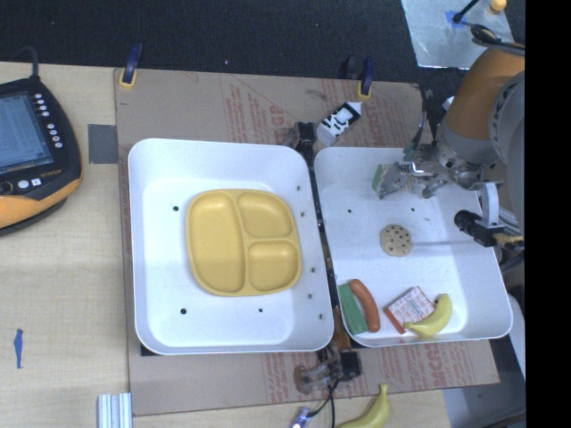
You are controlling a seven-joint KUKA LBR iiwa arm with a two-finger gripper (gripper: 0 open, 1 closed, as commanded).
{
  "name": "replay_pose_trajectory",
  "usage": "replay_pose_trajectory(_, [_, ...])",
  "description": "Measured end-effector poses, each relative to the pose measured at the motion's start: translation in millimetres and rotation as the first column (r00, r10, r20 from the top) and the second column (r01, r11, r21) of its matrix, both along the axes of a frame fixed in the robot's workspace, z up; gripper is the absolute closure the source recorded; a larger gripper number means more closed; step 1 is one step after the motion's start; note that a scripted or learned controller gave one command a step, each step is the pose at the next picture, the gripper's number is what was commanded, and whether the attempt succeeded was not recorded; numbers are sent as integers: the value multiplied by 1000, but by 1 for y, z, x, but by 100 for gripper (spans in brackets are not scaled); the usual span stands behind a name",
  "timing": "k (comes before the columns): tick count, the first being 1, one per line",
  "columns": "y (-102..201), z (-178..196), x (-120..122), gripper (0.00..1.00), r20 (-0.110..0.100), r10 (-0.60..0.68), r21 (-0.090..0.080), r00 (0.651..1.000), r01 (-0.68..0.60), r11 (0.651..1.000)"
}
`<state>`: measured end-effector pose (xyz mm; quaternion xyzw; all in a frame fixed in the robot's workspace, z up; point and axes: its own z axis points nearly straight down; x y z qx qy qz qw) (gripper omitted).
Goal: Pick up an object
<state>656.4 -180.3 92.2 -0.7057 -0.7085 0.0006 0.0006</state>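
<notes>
The jaws [390, 182] sit over the far part of the right bin [473, 279], near its far-left corner, arm coming in from the right w/ orange band above the wrist. Can't tell how far apart the jaws are; nothing visible between them.

Landmark = the cookie [396, 239], round, speckled, lying approx mid right bin. Jaws are beyond the cookie, apart from it, not touching. Nearer the camera than the cookie, along the bin's near wall: a green block [351, 313] w/ a sausage [365, 304] lying alongside it, touching; right of those a small red-and-white packet [409, 306], and a banana [433, 317] curled against the packet's right side.

Left of the cookie, across the divide, the left bin [161, 239] holds a yellow divided plate [244, 241], three compartments, flat, roughly centred.

Further out from the cookie: a second banana [375, 410] on the tabletop [53, 301] past the right bin's near edge, partly cut off by frame edge. A black-and-white tag thing [339, 120] lies beyond the bins near their shared far corner. Far left, an orange-rimmed pendant w/ screen [31, 154] rests on the tabletop.
</notes>
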Motion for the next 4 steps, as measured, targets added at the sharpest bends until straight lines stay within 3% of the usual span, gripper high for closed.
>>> replay_pose_trajectory(1, [36,-1,-60,0,-4,0,0,1000,0,1000])
replay_pose_trajectory(2, [28,-1,-85,0,-4,1,0,1000,-1,1000])
replay_pose_trajectory(3, [26,13,-83,100,0,3,-2,1000,-3,1000])
replay_pose_trajectory(4, [26,12,-83,0,0,3,-3,1000,-3,1000])
